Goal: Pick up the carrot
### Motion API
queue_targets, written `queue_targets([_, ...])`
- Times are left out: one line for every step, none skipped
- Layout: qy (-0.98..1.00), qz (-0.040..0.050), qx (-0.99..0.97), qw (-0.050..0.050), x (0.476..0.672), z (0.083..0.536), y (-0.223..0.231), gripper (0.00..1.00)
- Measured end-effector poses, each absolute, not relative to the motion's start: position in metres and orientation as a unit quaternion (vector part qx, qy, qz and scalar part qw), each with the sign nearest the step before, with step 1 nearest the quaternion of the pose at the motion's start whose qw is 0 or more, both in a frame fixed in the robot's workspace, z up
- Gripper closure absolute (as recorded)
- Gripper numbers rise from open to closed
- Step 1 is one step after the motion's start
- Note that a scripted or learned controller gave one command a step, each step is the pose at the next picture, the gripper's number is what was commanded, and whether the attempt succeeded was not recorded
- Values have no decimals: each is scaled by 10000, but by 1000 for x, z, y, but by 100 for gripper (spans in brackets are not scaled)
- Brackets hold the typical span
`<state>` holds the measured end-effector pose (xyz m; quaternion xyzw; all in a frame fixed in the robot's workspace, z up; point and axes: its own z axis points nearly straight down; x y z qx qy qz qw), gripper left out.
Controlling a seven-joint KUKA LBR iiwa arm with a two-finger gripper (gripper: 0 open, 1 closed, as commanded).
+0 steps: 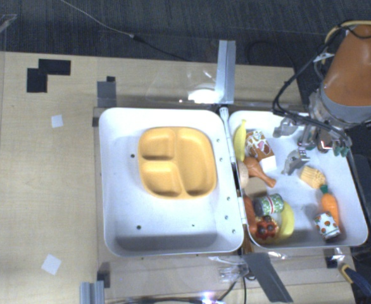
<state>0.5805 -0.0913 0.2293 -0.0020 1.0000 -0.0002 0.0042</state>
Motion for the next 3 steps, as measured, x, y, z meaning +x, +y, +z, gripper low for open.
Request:
queue_targets([9999, -6, 166, 32, 549, 138, -124, 0])
queue_targets([9994, -14, 331, 75, 522, 95, -172, 0])
queue_targets([9995, -21, 298, 117, 525, 106, -170, 100])
